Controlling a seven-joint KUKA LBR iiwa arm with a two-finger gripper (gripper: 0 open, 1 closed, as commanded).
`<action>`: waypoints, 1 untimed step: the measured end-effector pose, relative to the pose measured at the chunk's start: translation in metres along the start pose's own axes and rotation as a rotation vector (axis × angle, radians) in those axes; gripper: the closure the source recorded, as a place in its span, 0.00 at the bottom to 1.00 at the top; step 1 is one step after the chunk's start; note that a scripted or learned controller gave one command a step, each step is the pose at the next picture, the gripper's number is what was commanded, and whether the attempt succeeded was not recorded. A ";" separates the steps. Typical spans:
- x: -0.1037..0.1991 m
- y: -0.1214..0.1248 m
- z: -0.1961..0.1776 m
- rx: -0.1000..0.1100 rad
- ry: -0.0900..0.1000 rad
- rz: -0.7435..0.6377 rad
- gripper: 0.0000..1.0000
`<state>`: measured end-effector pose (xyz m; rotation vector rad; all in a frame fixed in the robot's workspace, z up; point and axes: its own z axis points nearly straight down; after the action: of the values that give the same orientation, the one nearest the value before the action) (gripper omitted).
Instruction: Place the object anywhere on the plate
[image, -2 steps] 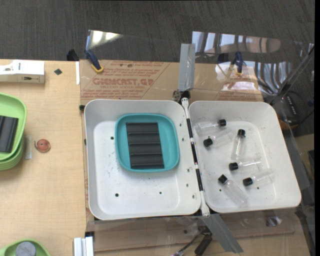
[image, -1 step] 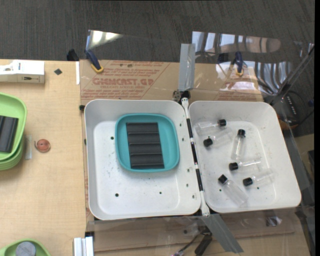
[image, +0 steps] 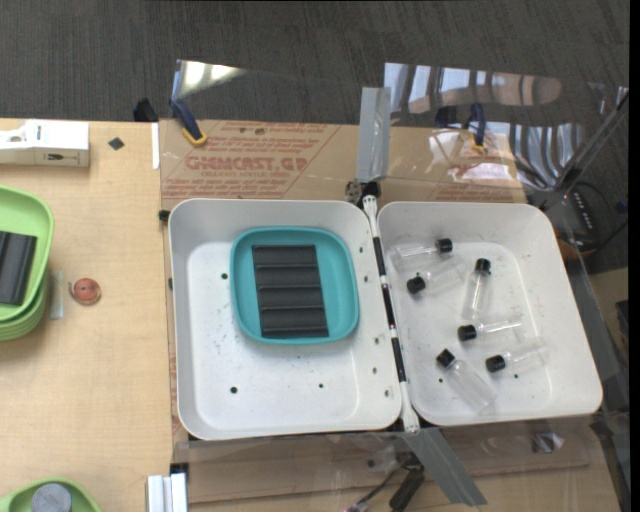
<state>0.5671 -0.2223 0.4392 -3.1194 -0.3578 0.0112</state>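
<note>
The task looks to be at its start: the clear black-capped vials all lie loose in the right bin, on the side the claw reaches in from. The teal plate sits in the left bin, beyond them. Whether the claw is open or closed, I cannot tell. The next move calls for picking out one vial that lies apart from the others and coming down over it.

Arm and pincer: pose and state cannot be told from this frame. No entry made for wrist angle or reach.
</note>
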 end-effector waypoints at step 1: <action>0.010 0.002 0.000 -0.002 0.001 0.024 0.00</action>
<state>0.5774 -0.2219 0.4394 -3.1251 -0.3208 0.0091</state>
